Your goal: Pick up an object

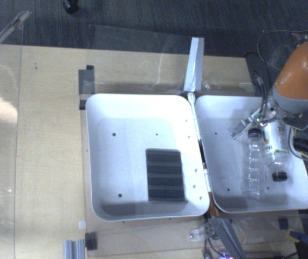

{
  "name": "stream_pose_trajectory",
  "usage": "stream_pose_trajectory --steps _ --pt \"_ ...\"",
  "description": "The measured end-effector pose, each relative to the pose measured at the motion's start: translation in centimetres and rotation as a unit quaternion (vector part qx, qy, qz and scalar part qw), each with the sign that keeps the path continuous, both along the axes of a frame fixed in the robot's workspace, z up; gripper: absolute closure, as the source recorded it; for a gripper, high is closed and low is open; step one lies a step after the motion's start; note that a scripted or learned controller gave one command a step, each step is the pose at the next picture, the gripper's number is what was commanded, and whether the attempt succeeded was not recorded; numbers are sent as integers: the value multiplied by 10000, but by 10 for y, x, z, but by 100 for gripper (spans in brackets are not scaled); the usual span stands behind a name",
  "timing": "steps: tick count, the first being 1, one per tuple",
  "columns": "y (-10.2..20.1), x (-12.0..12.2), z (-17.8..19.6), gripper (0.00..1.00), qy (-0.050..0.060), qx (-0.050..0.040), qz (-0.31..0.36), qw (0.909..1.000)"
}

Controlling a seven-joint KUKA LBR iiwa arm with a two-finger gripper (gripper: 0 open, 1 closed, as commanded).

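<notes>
A dark ribbed rectangular block point(164, 174) lies flat in the left bin point(105, 144), toward its near side. In the right bin point(218, 144) a clear plastic bottle point(254, 163) lies lengthwise. Beside it on the right is a second pale, clear item point(275, 147) with a small black part point(279, 175) at its near end. My gripper point(253, 124) hangs low over the far end of the clear bottle, under the orange wrist band point(298, 74). Whether it touches the bottle is unclear.
A metal divider post point(194, 63) rises at the back between the two bins. Cables point(305, 147) run along the right bin's right rim. Clamps and brackets point(218, 233) sit at the bench's front edge. A clear panel point(2, 117) covers the bench on the left.
</notes>
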State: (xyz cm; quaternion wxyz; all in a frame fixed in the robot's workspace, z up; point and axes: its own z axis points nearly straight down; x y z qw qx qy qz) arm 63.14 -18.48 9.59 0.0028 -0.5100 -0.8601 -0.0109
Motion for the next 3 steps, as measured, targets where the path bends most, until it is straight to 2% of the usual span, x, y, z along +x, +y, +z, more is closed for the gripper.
stream_pose_trajectory --steps 1,2,3 --pt "-2 38 4 0 86 -50 -368 9993" --pt "26 9 -8 0 -16 -116 223 9997" --pt "27 12 5 100 -62 -112 224 9997"
